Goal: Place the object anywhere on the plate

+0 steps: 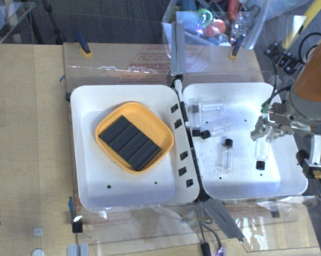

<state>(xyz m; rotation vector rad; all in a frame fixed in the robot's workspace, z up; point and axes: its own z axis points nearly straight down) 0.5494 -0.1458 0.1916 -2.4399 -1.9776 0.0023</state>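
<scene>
1. Left bin: holds a yellow plate with a dark ribbed slab lying on it.
2. Right bin: several clear vials with black caps, one near centre, others at the upper left.
3. Gripper: over the right side; a vial hangs directly below. Whether the fingers grasp it cannot be told.

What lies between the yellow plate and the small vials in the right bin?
In the camera view, the bins' adjoining rims, with black clips, lie between the yellow plate and the vials.
</scene>
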